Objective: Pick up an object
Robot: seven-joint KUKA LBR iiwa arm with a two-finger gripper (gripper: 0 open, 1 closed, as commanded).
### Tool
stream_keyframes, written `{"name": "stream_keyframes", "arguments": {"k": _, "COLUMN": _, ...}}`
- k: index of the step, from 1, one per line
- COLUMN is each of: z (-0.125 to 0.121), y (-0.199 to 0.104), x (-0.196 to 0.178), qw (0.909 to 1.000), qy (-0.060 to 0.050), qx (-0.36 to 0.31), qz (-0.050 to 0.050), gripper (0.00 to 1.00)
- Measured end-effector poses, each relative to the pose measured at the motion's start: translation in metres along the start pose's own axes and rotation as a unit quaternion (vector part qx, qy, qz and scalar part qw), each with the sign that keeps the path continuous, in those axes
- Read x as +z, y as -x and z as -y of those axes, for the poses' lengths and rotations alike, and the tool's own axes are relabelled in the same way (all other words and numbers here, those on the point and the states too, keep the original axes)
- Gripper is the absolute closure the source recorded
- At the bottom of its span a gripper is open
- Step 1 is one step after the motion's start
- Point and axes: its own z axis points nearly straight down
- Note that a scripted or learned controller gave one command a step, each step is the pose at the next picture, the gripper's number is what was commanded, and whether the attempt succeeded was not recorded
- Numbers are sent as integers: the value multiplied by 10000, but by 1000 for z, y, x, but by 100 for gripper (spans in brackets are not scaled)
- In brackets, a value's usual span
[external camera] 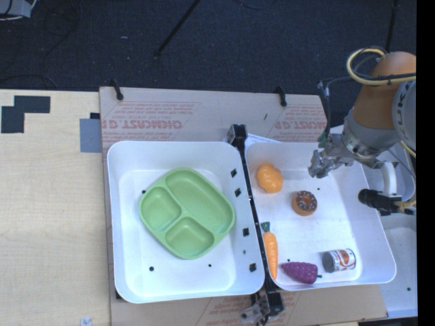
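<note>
Arm: you see it reach in from the right, its orange band high above the right bin (380,250).
Gripper (319,168): it hangs over the right bin's upper right part, with nothing visible between its tips; you cannot tell from this angle whether it is spread or closed.
Orange fruit (269,178): it lies in the right bin's upper left, left of the gripper and apart from it.
Doughnut (304,202): it sits just below and right of the fruit.
Carrot (270,248): you find it along the bin's left wall, pointing down.
Purple piece (300,271): it lies near the bottom edge, beside the carrot's tip.
Can (338,260): it lies on its side, right of the purple piece.
Left bin (129,263): it holds a green divided plate (186,212).
</note>
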Motion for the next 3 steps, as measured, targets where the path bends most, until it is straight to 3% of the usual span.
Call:
{"name": "stream_keyframes", "arguments": {"k": 1, "z": 0, "y": -5, "x": -62, "qw": 10000, "qy": 4, "qx": -1, "qz": 2, "gripper": 100}}
{"name": "stream_keyframes", "arguments": {"k": 2, "z": 0, "y": -5, "x": -60, "qw": 10000, "qy": -21, "qx": -8, "qz": 0, "gripper": 100}}
{"name": "stream_keyframes", "arguments": {"k": 3, "z": -1, "y": -60, "x": -56, "qw": 10000, "qy": -34, "qx": -11, "qz": -15, "gripper": 100}}
